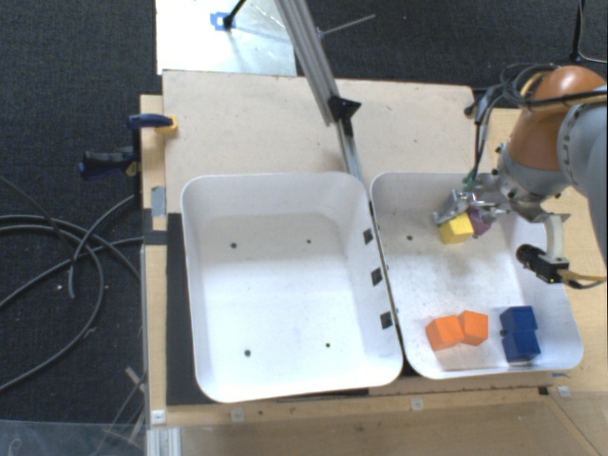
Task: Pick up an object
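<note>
One yellow block [457, 229] was seemingly gripped in the jaws [463, 218], apparently raised over the right bin [418, 190]; lifting clear remained

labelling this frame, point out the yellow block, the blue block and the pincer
yellow block [457, 229], camera view, on its lit top face
blue block [519, 332], camera view, middle of its top
pincer [463, 209], camera view, between its fingertips just above the yellow block

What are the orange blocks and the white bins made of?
The orange blocks look like soft foam or matte plastic: dull, no shine, slightly rounded edges. I can't tell which. The white bins look like thin molded plastic: smooth, with curved rims and rounded corners.
</note>
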`<state>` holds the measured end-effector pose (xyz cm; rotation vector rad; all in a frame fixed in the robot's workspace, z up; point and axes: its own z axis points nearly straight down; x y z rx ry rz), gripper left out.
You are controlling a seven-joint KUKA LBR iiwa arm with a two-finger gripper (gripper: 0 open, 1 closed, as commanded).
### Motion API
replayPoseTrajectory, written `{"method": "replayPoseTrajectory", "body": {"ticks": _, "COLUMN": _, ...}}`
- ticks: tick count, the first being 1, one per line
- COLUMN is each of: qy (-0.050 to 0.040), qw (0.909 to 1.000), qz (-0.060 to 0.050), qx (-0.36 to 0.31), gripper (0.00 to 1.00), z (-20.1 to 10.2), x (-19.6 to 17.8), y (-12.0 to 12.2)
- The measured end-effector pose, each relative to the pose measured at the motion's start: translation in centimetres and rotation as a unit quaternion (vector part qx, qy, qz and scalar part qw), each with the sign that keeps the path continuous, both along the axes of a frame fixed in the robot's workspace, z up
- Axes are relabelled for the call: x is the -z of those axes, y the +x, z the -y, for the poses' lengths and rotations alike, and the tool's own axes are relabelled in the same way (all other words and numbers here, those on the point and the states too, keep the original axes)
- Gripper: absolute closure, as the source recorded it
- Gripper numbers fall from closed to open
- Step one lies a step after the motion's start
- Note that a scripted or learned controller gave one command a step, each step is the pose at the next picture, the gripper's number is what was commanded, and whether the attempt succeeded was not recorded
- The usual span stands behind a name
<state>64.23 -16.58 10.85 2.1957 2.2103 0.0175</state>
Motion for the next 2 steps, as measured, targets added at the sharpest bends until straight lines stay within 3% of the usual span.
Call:
{"method": "replayPoseTrajectory", "body": {"ticks": 1, "qy": -0.0008, "qw": 1.0000, "qz": 0.001, "qx": 0.001, "gripper": 0.00, "z": 0.2, "x": 0.3, "y": 0.3}}
{"method": "replayPoseTrajectory", "body": {"ticks": 2, "qy": -0.0018, "qw": 1.0000, "qz": 0.005, "qx": -0.001, "gripper": 1.00, "z": 0.2, "x": -1.1, "y": 0.5}}
